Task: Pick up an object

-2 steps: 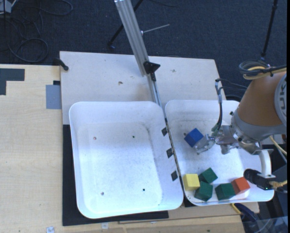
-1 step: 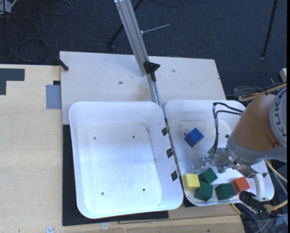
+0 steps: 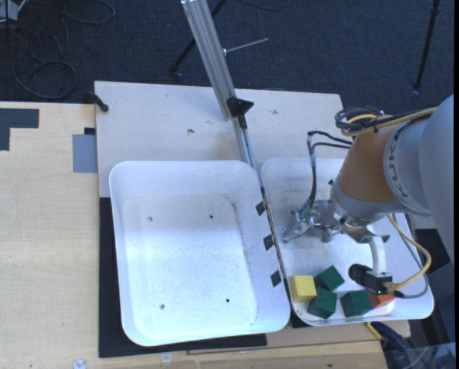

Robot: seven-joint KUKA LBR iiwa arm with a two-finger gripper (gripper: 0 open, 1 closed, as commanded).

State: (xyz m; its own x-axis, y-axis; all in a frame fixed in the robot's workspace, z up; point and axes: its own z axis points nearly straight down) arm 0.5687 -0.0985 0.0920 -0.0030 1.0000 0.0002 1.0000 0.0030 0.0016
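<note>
Camera view shows the gripper [image 3: 315, 223] low in the right bin [image 3: 291, 177] with nothing visibly held — finger spread I cannot tell — well short of the yellow block [image 3: 304, 287] and green blocks [image 3: 330, 277], so closing here likely grabs nothing.

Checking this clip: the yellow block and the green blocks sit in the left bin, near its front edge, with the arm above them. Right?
Not quite. The camera view shows the yellow block and the green blocks in the right bin, not the left bin. They do lie near its front edge, with the arm above them.
</note>
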